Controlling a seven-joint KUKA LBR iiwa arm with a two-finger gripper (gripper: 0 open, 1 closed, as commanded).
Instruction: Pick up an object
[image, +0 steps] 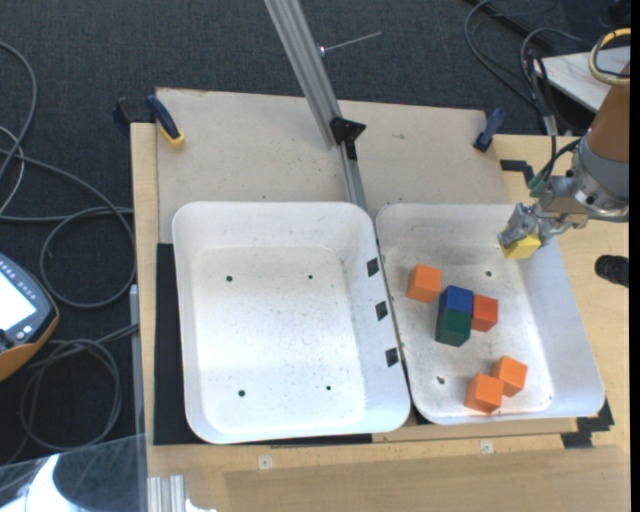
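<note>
1. Nearest the viewer in the right bin (570, 330), two orange blocks sit side by side: one orange block (485, 392) at the near edge and a second orange cube (511, 373) touching it on its right, slightly farther back.
2. Farther in, at the bin's middle, a tight cluster: a dark green block (452, 327) with a blue block (458, 299) just behind it, and a red-orange block (484, 312) touching them on the right.
3. Left of that cluster, a lone orange block (424, 283) lies apart from the rest.
4. At the bin's far right, the gripper (524, 238) hangs above the bin floor with a yellow block (522, 245) pinched between its fingertips; the block sits directly under the hand, lifted clear of the other blocks and well apart from them.
5. The left bin (200, 330) lies beside the right one, their rims meeting at the middle.
6. Beyond both bins, a grey metal pole (315, 75) slants over the bench.
</note>
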